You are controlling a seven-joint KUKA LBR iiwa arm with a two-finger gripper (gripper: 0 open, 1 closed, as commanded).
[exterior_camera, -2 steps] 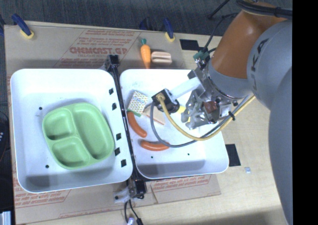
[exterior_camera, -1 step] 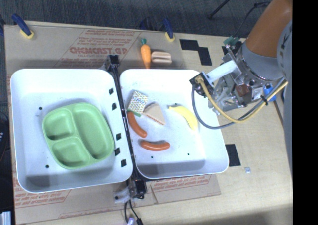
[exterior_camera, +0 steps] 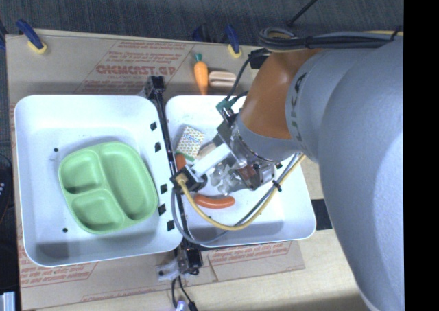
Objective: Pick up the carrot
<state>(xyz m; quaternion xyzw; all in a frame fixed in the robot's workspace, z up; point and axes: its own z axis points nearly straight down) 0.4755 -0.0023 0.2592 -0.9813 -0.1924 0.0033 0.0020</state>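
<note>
On the bench (exterior_camera: pixel 103 62), my gripper (exterior_camera: pixel 206 176) hangs low in the right bin (exterior_camera: pixel 295 217); whether it grips anything, I cannot tell. The carrot (exterior_camera: pixel 199 76) lies outside, beyond the rim.

The small orange plastic carrot with a green leafy top (exterior_camera: pixel 199 75) lies on the brown cardboard bench surface (exterior_camera: pixel 130 62), outside the bins, just beyond the far rim of the right white bin (exterior_camera: pixel 295 224). It points lengthwise toward that bin, green end away.

2 bins (exterior_camera: pixel 41 165), 1 carrot (exterior_camera: pixel 200 77), 1 sausage (exterior_camera: pixel 215 200)
</note>
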